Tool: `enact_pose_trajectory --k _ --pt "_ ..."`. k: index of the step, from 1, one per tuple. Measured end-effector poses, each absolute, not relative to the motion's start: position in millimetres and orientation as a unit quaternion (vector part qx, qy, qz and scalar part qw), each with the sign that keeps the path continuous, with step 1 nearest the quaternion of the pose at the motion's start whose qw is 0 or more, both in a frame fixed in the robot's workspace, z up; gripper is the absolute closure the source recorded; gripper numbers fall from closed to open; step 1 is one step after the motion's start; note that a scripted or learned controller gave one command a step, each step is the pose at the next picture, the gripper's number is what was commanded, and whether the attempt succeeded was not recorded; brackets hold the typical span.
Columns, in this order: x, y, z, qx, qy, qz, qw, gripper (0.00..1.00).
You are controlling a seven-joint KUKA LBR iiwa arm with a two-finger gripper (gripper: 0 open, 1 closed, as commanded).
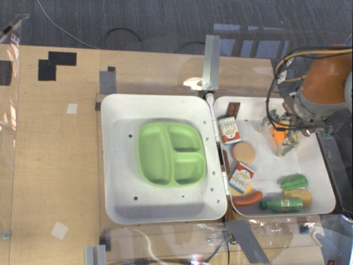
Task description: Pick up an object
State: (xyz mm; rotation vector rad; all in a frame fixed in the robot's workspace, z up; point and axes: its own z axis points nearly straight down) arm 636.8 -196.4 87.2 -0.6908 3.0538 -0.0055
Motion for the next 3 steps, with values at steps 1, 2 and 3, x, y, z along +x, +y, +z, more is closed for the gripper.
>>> enact_pose_trajectory --k 1,2,3 --pt "644.8 -155.6 87.6 -0.233 0.972 -0.0015 0.006 0.0" --pt "649.4 -154.5 100.5 -0.234 0.972 -0.0026 0.012 1.0" --pt "630.1 -207.8 315.4 -0.221 0.975 -0.0049 0.01 1.0"
